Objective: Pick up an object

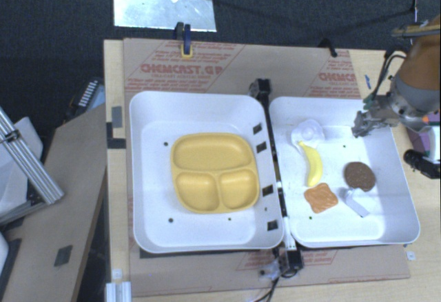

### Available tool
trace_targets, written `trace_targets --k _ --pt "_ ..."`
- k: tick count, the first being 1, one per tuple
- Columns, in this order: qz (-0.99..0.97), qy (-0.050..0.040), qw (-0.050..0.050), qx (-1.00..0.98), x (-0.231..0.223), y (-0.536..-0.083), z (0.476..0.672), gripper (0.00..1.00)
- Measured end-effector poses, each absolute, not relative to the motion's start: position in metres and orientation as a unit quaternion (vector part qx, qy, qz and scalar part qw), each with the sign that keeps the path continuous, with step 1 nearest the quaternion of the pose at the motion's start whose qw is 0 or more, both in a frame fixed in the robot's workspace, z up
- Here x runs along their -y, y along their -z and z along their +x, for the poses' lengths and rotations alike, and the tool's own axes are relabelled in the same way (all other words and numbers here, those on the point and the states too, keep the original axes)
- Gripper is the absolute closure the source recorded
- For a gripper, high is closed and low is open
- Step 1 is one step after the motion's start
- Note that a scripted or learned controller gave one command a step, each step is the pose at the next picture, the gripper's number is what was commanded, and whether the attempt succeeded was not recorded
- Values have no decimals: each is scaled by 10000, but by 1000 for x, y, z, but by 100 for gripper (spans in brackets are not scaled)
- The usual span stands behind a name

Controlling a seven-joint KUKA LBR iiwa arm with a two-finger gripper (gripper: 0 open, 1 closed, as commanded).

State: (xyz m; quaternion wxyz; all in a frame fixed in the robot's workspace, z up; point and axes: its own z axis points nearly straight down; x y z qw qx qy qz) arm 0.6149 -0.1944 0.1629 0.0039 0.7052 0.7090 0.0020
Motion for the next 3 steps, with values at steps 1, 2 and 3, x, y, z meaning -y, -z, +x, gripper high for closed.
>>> trace_targets --k 1,2,3 --pt "7050 -18 34 -7092 195 -215 617 100" --pt "7039 -14 8 -7103 141 -220 623 100" --pt "7038 -7 -3 -7104 87 -221 606 100"
